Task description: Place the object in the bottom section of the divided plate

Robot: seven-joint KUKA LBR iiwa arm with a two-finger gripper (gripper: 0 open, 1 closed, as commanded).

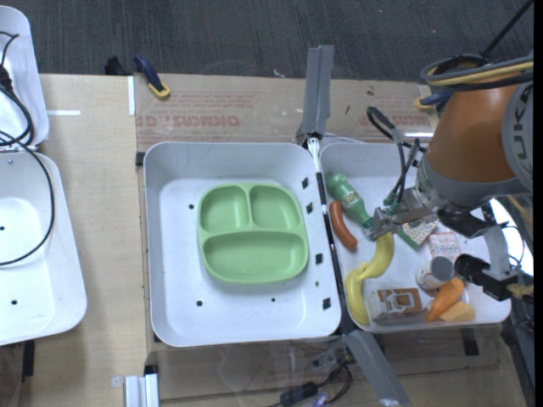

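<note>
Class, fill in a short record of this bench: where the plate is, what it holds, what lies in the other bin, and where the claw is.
plate: green, divided, in left bin
plate sections: two small at top, one wide at bottom, nothing in them
right bin: banana, hot dog, green bottle, carrot, small packets
claw: low over right bin, at the banana's upper end
task state: nothing placed yet

Left bin (170,253): holds the divided plate (252,233), near its middle.
Divided plate: two small sections at the far side, one wide section nearest the camera.
Right bin (501,312): holds the bottle (349,197), sausage (343,225), banana (370,271), carrot (446,298), a small carton (397,303).
Bottle: behind the sausage.
Banana: right of the sausage, left of the carton.
Gripper (383,225): over the banana's far end, possibly touching.
</note>
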